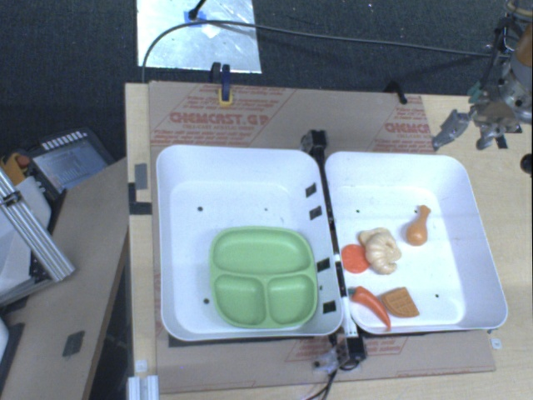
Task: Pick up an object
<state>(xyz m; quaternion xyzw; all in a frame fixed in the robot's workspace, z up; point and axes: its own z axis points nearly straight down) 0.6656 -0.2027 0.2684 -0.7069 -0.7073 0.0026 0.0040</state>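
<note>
- Two-finger gripper (469, 134) at far upper right of frame, above and outside the back right corner of the right bin; fingers spread apart, one grey fingertip (446, 129) angled toward the left, the other toward the right edge; nothing between them.
- Grey wrist and arm (510, 73) rising behind the gripper along the right edge, partly cut off by the frame.
- Shallow white right-hand bin (466, 192) directly below and left of the gripper, holding five small items, all clustered in its lower left half.
- Small orange drumstick-shaped toy (418, 226) nearest the gripper, right of the bin's centre, tilted, lying alone.
- Cream-coloured knobbly garlic-like toy (382, 248) left of the drumstick, resting over the edge of a flat red-orange round disc (355, 259).
- Red-orange chilli-shaped toy (372, 306) near the bin's front wall, just beside a brown wedge-shaped piece (400, 302) on its right.
- Shallow white left-hand bin (183, 192) touching the right bin along a black-clipped seam at centre frame.
- Light green three-compartment plastic plate (263, 276) in the lower right part of the left bin, compartments facing up.
- Both bins sitting on a brown printed cardboard sheet (275, 115) over a pale bench.
- Shiny silver square sheet (198, 22) on dark floor at upper left, a black cable crossing it.
- Aluminium frame rail (33, 236) and a grey boxy device (71, 158) at left edge.
</note>
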